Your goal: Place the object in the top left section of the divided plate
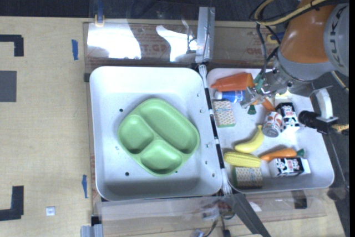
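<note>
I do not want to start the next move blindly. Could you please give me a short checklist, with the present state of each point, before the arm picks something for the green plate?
1. The divided plate lies flat in the left bin: ok.
2. Nothing lies in the plate's sections: ok.
3. Objects wait in the right bin, such as the banana, the corn cob and the lower carrot: ok.
4. The gripper is over the right bin, near the upper carrot: ok.
5. An object is between the fingers: cannot tell, the spot is too cluttered.
6. The objects are spaced for a clean pick: not ok, several touch.
</note>
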Controlling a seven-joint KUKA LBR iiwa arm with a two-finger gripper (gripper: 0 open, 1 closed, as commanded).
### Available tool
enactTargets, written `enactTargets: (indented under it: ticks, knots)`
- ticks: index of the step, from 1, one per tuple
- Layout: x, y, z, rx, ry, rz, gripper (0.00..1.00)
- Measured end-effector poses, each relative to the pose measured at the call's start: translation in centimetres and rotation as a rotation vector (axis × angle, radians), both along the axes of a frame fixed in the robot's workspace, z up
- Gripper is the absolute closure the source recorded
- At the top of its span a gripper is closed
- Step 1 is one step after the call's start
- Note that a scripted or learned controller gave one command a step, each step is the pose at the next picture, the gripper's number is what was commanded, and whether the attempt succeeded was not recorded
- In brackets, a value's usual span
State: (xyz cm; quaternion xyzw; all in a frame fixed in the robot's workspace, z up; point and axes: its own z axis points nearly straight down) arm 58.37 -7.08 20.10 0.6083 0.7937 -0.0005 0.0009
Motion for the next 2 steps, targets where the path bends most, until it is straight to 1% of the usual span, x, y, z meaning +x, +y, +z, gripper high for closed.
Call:
enactTargets:
  ticks: [1, 2]
  knots:
    - [-1.2, 1.8, 3.7, 0.001, -0.002, -0.172, 1.0]
    - [-9.0, 15.1, -0.3, 0.001, 0.004, -0.04, 1.0]
